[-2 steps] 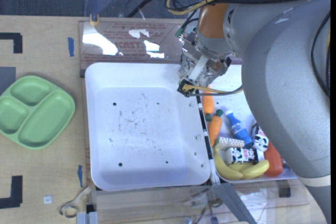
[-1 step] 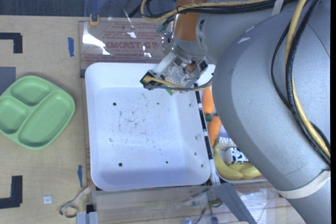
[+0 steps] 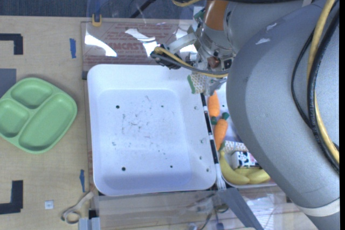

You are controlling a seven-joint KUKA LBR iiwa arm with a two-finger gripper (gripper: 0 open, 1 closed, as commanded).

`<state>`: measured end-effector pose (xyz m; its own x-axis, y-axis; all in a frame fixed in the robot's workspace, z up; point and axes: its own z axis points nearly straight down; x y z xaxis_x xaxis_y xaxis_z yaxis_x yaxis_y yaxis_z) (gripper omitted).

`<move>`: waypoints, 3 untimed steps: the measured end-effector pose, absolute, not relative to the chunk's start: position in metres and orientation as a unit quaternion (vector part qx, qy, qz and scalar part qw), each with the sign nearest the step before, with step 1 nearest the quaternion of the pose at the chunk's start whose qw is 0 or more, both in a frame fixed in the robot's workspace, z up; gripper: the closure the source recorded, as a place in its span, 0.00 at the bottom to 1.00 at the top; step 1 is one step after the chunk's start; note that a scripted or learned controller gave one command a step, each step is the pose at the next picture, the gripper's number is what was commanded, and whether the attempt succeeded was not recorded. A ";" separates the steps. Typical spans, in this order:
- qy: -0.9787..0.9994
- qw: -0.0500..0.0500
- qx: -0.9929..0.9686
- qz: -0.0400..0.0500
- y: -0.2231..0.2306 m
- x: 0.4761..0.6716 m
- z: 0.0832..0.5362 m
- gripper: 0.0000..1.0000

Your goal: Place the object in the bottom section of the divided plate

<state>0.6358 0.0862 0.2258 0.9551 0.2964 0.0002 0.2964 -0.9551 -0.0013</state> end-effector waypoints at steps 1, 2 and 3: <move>-0.160 0.001 -0.987 0.000 0.094 0.642 0.222 1.00; -0.099 0.001 -0.995 0.001 0.152 0.652 0.138 1.00; -0.136 0.001 -0.991 0.000 0.226 0.651 0.122 1.00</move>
<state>0.6508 0.2260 0.1224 0.9630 0.2695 0.0010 0.2695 -0.9630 -0.0025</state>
